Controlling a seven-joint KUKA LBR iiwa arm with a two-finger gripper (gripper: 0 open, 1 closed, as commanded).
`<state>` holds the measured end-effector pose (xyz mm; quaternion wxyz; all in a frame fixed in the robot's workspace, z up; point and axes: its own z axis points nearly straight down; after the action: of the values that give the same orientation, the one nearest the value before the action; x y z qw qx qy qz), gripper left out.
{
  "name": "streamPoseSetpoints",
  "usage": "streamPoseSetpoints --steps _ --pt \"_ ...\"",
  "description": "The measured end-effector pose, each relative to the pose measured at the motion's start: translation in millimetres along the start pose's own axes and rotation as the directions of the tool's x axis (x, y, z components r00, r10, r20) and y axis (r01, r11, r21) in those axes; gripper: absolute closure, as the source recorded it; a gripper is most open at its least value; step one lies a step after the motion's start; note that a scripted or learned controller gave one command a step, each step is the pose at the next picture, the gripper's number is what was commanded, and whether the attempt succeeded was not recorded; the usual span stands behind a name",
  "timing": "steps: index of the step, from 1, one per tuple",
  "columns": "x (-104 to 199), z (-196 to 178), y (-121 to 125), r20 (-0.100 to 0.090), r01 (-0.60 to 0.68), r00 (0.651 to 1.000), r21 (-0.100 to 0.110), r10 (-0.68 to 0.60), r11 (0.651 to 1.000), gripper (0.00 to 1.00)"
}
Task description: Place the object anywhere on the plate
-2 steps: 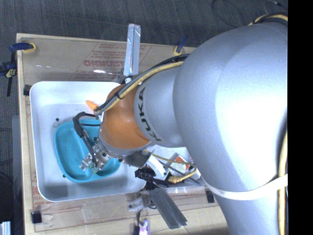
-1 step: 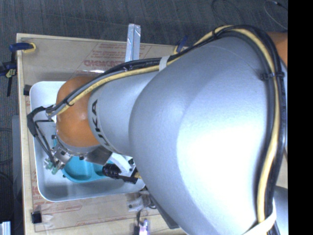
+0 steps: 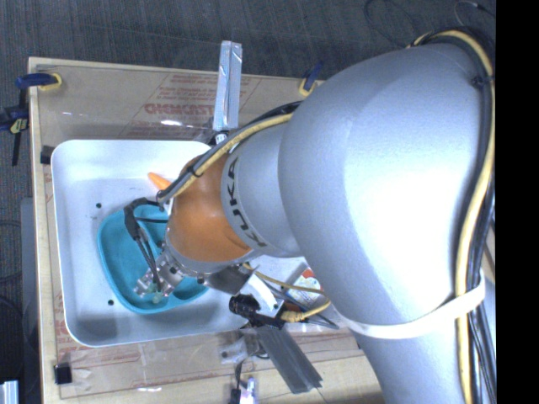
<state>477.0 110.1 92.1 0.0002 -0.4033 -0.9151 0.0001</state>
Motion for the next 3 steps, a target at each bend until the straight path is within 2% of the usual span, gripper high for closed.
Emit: streamPoseSetpoints --steps 1,2,3 --pt "7 0 6 0.001 -0.266 0.964 -0.001 0.266 0.964 1.00" --pt "24 0 20 0.000 -0.529 0.849 0.001 0.529 0.849 1.00" --pt "13 0 11 -0.003 -0.416 0.909 0.002 0.416 0.909 1.00"
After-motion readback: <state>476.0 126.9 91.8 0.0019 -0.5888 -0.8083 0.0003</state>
